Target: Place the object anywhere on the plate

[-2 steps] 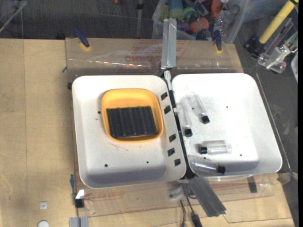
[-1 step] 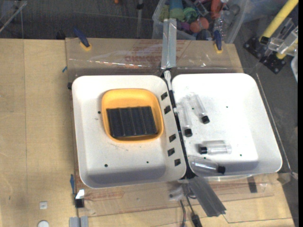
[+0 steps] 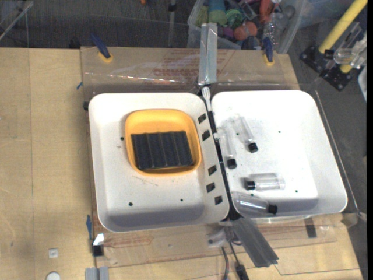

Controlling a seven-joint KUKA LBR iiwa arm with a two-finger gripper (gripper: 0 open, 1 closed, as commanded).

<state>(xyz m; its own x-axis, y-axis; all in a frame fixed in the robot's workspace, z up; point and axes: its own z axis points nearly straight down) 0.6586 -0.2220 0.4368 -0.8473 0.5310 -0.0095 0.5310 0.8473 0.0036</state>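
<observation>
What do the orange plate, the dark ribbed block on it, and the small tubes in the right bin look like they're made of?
Orange plate: probably plastic, smooth; its rim catches a soft sheen.
Dark ribbed block: matte, likely rubber or plastic; material uncertain.
Tubes: clear plastic or glass with black caps; the white right bin shows through them.

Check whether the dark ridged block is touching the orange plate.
Touching. The camera view shows the dark ridged block lying flat inside the orange plate, resting on its floor in the left bin.
</observation>
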